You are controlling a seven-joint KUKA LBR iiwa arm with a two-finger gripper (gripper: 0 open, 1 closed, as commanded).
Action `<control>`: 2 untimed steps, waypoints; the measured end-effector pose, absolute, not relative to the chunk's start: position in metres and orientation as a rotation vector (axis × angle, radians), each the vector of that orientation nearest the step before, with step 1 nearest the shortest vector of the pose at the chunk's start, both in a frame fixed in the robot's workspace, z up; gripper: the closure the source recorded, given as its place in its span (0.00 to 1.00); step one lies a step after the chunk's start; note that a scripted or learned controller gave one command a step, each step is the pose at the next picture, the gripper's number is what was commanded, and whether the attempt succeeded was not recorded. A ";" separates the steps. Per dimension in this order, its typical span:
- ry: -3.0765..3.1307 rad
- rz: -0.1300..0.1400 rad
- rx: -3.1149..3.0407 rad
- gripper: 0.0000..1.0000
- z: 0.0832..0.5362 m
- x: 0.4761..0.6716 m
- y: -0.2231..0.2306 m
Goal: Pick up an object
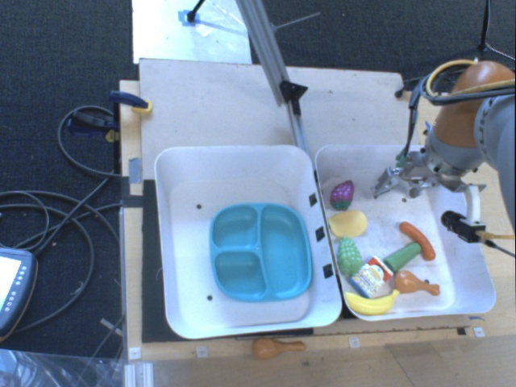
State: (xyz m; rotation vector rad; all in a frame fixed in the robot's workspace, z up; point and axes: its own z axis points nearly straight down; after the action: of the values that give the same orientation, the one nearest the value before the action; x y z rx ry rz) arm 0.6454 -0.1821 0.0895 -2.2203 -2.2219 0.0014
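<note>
Your gripper (pixel 387 185) hangs over the upper part of the right bin (pixel 476 297), its fingers spread apart and holding nothing. The toys lie below and to its left: the purple grape toy (pixel 343 191) sits nearest, just left of the fingertips, with the yellow lemon (pixel 347 223) under it. The orange sausage (pixel 418 240), green vegetable (pixel 401 257) and banana (pixel 372 302) lie nearer the front wall. A blue divided plate (pixel 260 251) rests in the left bin (pixel 181 216).
</note>
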 end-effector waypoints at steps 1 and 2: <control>-2.226 -0.004 -2.224 1.00 0.103 0.647 -0.183; -2.227 -0.007 -2.225 1.00 0.162 0.641 -0.178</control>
State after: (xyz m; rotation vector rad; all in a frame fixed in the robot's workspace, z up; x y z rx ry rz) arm 0.6411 -0.1777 0.1620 -2.2248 -2.2271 -0.0066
